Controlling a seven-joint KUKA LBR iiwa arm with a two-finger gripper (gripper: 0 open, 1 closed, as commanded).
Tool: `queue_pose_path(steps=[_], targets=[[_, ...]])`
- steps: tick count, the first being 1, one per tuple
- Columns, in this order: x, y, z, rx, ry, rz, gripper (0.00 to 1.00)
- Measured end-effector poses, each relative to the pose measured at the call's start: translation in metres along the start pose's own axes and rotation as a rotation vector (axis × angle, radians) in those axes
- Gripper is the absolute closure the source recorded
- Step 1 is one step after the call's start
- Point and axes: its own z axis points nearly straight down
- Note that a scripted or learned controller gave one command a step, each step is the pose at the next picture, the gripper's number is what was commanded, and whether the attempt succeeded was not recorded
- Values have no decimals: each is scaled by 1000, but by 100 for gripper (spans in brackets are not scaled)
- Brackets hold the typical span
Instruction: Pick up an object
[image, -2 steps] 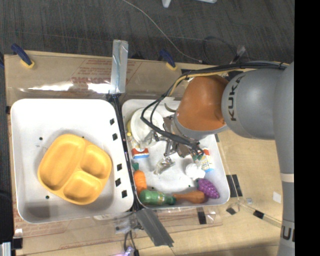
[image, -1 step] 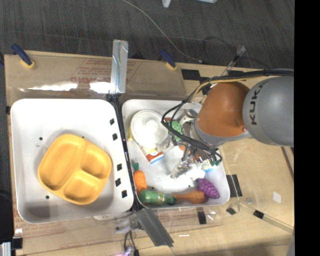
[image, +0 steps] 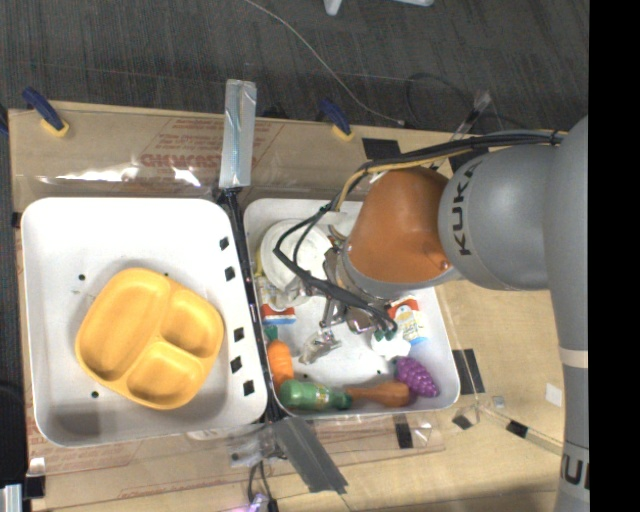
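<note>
1. Brown cardboard covers the bench (image: 120, 135) under two shallow white bins set side by side, with dark carpet beyond at 12 o'clock.
2. At the middle of the right bin (image: 445, 345), the gripper (image: 328, 338) hangs low over the white floor; its metal parts are tangled with cables, and I cannot tell how it is set or whether it holds anything.
3. Just at 6 o'clock of the gripper lie a green toy vegetable (image: 310, 396) and a brown piece (image: 380, 394) end to end.
4. An orange carrot (image: 280, 360) sits at 8 o'clock of the gripper, near the dividing wall.
5. Purple grapes (image: 418, 376) rest at 4 o'clock, near the right wall.
6. A small white carton (image: 410, 325) lies at 3 o'clock, partly under the orange band (image: 400, 230).
7. Over in the left bin (image: 60, 230), a yellow divided tray (image: 150, 335) sits tilted at its centre.
</note>
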Motion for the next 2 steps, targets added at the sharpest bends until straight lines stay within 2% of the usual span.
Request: queue_pose_path(steps=[2], targets=[[-7,0,1,-2,3,77,0]])
